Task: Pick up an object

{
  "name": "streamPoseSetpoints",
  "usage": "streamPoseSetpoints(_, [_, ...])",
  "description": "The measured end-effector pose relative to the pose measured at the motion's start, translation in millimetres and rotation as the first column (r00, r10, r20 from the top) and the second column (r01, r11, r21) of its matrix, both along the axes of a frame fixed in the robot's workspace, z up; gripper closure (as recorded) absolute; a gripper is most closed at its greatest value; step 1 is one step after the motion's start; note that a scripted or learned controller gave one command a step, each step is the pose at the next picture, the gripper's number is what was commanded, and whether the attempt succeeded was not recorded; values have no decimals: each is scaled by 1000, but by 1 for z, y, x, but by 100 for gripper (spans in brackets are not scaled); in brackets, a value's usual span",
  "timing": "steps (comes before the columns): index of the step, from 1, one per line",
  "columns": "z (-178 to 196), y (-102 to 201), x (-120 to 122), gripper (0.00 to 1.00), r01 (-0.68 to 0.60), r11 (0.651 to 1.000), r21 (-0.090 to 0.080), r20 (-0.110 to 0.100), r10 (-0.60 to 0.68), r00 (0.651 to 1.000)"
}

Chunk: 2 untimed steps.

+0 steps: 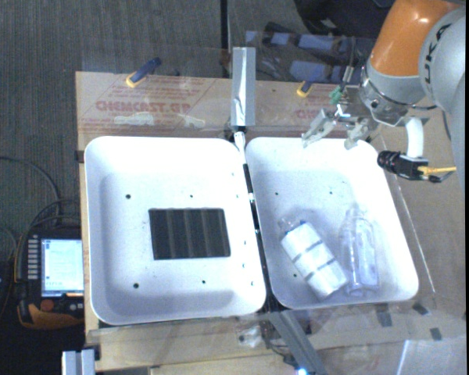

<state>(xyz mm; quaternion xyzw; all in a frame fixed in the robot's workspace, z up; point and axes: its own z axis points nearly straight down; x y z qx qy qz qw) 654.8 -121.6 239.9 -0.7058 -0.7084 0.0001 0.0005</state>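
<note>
A white capped bottle (pixel 313 257) lies on its side in the right bin (pixel 289 166), near the front. Beside it to the right lies a clear plastic bottle (pixel 358 252), lengthwise toward the front edge. A dark ribbed rectangular pad (pixel 189 233) lies flat in the middle of the left bin (pixel 109 209). My gripper (pixel 335 132) hangs over the back rim of the right bin, well behind both bottles, open with nothing between its two spread fingers (pixel 315 130).
A grey upright post (pixel 243 88) stands behind the seam between the bins. Clamps (pixel 142 71) and cardboard (pixel 156 104) lie behind the bins. A tablet (pixel 59 266) and cables sit left of the bench.
</note>
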Motion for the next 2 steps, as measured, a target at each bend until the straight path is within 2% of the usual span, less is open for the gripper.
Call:
streamPoseSetpoints(1, [-48,-4,-116,0,137,991,-1,-2,-137,991])
streamPoseSetpoints(2, [103,-7,-135,0,220,975,-3,4,-220,975])
